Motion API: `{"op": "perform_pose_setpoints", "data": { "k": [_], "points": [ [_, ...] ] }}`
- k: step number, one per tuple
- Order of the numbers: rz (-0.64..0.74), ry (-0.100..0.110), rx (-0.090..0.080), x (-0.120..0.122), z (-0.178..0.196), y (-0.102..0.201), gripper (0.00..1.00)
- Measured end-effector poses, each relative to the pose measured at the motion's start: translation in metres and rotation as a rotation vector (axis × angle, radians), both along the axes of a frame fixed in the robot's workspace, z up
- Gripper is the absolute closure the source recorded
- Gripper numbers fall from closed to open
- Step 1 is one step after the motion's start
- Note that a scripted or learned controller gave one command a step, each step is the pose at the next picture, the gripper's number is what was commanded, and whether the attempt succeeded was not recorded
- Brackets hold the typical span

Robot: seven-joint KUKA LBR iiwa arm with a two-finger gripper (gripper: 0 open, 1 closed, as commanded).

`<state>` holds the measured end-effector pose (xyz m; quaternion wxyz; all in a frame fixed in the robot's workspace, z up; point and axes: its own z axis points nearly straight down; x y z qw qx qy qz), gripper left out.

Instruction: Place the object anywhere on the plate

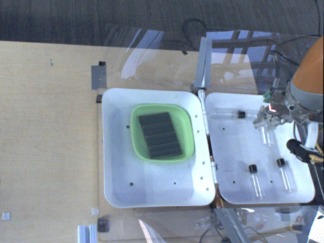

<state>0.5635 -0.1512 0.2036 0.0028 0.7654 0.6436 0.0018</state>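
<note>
Robotics lab: plywood bench (45,135), two white bins (114,186), clear vials (257,181), cables.

Two white bins (116,186) side by side

Tabletop (48,135): pale wood-grain, matte. Beyond its far edge, dark ribbed carpet floor (101,6). Grey metal bracket (98,76) fixed on the tabletop, well left of the grey upright post (203,59). Bluish window reflections (147,47) just left of that post. Black cable loop (195,27) just above it.
</note>
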Motion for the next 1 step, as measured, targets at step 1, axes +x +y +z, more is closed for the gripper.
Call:
{"op": "perform_pose_setpoints", "data": {
  "k": [1],
  "points": [
    [0.000, 0.000, 0.000, 0.0000, 0.0001, -0.0001, 0.00]
  ]
}}
